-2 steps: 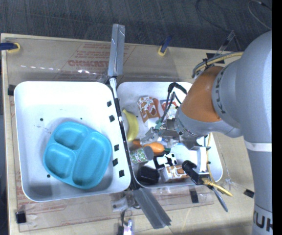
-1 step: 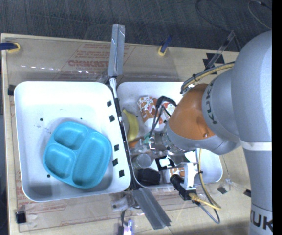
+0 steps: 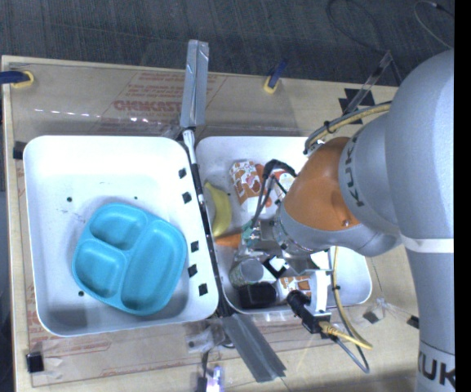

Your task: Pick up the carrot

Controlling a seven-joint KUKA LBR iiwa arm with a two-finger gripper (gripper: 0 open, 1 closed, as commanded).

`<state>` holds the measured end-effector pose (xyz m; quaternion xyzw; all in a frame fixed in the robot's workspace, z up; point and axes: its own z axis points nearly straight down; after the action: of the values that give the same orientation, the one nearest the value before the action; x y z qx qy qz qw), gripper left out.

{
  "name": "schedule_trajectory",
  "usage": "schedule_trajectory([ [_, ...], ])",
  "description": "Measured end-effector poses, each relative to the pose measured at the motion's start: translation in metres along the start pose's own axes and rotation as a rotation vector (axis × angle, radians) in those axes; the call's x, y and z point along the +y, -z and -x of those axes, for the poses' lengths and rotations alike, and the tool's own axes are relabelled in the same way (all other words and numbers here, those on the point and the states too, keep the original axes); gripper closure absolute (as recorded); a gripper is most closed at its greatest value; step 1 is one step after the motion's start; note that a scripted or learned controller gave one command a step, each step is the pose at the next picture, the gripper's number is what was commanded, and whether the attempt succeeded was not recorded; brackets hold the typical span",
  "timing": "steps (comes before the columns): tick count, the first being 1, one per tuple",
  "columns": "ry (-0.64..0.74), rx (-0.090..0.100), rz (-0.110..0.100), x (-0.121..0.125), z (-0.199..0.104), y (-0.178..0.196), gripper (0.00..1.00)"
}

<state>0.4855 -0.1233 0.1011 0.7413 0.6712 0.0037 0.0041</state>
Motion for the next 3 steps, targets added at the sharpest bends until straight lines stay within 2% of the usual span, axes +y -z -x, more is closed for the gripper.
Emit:
schedule_trajectory([
  [1,0.34,-0.003,-0.005,-0.009,-0.025,-0.01,1.0],
  [2,0.416,0.005,-0.018,0.054,0.007,0.01,1.0],
  [3,0.416,0.005,-0.018,0.054,0.006,0.01,0.0],
])
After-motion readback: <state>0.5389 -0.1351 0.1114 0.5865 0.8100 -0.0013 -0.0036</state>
